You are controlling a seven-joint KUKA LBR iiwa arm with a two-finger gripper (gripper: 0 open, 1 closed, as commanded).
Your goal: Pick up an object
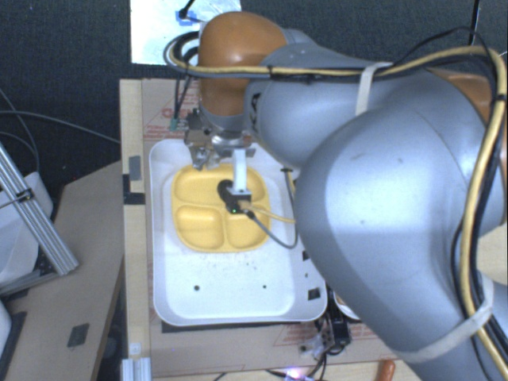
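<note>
Yellow divided plate (pixel 198 221) sits just below the gripper (pixel 202 155), grip state not discernible; approach step, judged, and next move calls for closing on the rim.

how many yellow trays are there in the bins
1. The yellow divided tray lies in the far half of the left white bin, just under the tool. The arm covers the view's right side, so another may be hidden there.

White bin (pixel 230 292) on a tan board (pixel 133 236), slanted metal rail (pixel 40 221) at left, pale sheet (pixel 155 22) beyond
</note>
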